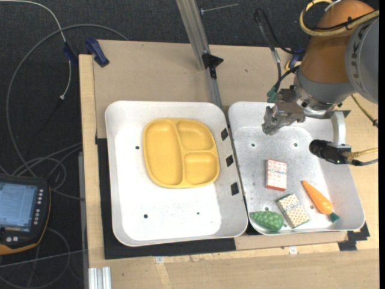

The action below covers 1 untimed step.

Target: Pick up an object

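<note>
The gripper (272,125) is hanging over the right bin (246,161), its state too murky to tell, while the small red-and-white box (276,174), print unreadable, is lying near the carrot (317,198).

Two bins sit side by side on the bench (174,59). The left bin (120,179) holds a divided tray (180,152) toward its back. In the right bin (252,161), a small carton (277,174) lies mid-bin; nearer the front edge, left to right, lie a leafy vegetable toy (267,220), a small box (293,210) and a toy carrot (319,200). The gripper (272,124) hangs over that bin's back left
</note>
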Available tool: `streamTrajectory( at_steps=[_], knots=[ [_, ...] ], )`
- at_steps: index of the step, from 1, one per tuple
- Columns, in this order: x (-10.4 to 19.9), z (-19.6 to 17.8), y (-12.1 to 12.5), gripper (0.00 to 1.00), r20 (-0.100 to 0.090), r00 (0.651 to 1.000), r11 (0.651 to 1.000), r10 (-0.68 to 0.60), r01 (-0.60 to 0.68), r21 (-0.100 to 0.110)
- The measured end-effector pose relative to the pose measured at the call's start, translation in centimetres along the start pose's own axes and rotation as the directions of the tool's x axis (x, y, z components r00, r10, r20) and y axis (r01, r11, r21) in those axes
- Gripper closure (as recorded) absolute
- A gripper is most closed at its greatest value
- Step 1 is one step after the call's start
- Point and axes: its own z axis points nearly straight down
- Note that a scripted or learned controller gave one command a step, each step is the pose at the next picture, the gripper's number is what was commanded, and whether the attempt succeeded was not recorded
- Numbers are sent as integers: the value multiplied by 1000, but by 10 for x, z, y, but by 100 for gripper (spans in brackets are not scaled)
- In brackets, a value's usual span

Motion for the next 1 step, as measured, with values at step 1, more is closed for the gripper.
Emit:
streamTrajectory(
  at_steps=[1],
  knots=[
    [41,-2,16,100,-1,1000,1000,0,0,0]
  ],
)
